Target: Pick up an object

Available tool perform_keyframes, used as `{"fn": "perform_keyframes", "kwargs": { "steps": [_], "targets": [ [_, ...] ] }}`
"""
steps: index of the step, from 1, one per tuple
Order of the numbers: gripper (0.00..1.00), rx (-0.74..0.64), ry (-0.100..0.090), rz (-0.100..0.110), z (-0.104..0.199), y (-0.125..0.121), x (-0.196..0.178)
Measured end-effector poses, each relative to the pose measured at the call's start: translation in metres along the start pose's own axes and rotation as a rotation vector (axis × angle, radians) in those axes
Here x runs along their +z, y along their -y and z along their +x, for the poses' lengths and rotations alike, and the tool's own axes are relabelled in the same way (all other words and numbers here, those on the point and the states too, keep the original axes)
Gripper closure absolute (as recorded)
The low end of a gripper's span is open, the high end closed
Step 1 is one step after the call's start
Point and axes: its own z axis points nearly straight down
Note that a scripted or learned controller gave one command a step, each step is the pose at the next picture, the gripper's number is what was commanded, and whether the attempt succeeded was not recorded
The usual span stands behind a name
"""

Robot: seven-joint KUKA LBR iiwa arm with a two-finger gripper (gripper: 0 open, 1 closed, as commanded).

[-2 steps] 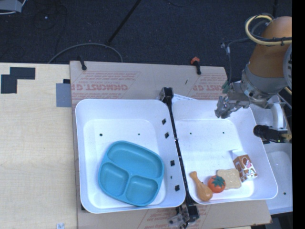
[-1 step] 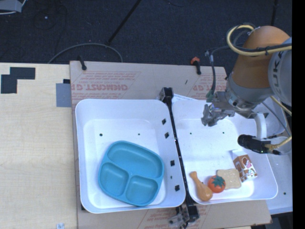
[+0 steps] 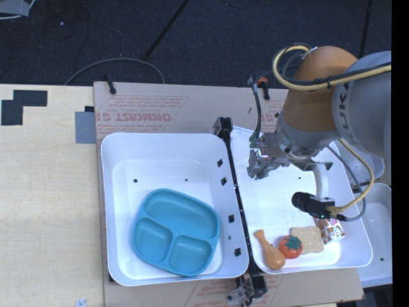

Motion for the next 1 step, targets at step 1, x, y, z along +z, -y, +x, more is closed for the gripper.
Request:
{"fn": "perform_keyframes", "kwargs": {
  "steps": [1],
  "targets": [
    [1.00, 0.000, 0.000, -0.002, 0.0510, 0.0105, -0.0103]
  ]
}}
